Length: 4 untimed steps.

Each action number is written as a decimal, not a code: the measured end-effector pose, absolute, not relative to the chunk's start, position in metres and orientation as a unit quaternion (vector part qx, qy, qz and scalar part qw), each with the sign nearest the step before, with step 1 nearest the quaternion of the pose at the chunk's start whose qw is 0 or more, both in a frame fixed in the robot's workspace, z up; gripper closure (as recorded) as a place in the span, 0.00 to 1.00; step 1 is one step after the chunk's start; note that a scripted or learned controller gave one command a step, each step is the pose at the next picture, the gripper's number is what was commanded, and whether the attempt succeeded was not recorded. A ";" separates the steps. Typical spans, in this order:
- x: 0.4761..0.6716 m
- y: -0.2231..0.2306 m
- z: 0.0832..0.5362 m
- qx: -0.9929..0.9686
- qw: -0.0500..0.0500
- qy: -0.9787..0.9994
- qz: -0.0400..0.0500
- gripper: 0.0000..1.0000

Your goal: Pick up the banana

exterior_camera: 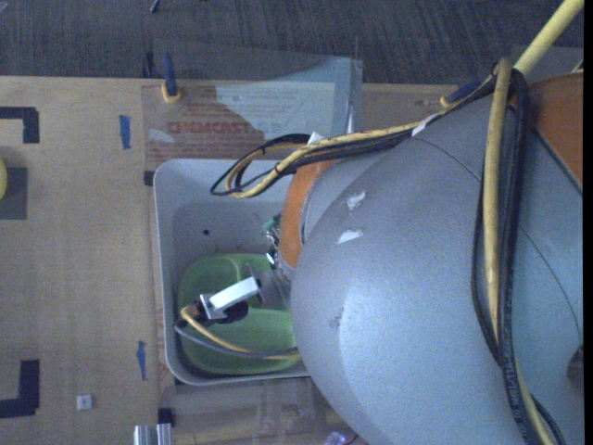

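- flat tan bench (74, 276), wood-like in tone, marked with black corner brackets (23, 123) and short strips of blue tape (125, 133).
- shallow white bin (171, 202) of hard plastic, with rounded corners and plain smooth walls, its right part covered from above.
- broad grey arm (417, 276) with a smooth, matte, bulging shell, reaching in from the right and spread over the bin's right side.
- glossy orange band (293, 213) curving round the wrist end, just above the bin.
- black and yellow cables (278, 160) looping off the shell in slack curves over the bin's far rim.
- at the bin's near end, a pale green thing (208, 276), smooth and softly rounded, bowl-like in outline; cannot name it more closely.
- cannot tell whether the gripper is wide or closed, or whether it has hold of anything.
- cannot tell where the banana lies.
- at the bench's far left edge, a small rounded yellow patch (3, 179), cut by the frame, too little to name.
- beyond the bin, a clear, shiny sheet (250, 109) with faded reddish lettering.
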<state>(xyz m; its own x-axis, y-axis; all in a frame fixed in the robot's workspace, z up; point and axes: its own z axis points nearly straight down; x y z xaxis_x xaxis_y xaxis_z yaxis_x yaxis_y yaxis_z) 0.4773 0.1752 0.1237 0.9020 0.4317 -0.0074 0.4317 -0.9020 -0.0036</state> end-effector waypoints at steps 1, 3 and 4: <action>0.477 0.224 0.131 -0.964 0.000 -0.265 0.003 0.00; 0.563 0.181 0.118 -0.994 0.000 -0.106 0.002 0.00; 0.516 0.192 0.105 -0.987 -0.011 -0.154 -0.042 0.00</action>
